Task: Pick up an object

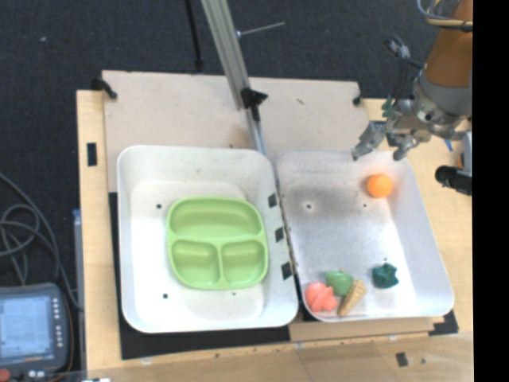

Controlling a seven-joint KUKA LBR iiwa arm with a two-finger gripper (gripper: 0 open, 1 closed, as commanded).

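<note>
My gripper (382, 148) hangs over the far right corner of the right bin (350, 229), fingers spread open with nothing between them. An orange ball (380, 185) lies just below it in the bin, apart from the fingers. Along the bin's near edge sit a pink toy (320, 297), a green toy (340, 281), a tan cone-shaped piece (353, 298) and a dark green toy (386, 275).
The left bin (143, 213) holds a light green divided plate (216, 242). A slanted metal pole (229, 46) rises from behind the bins' shared edge. A screen device (28, 325) and cables sit at the lower left, off the bench.
</note>
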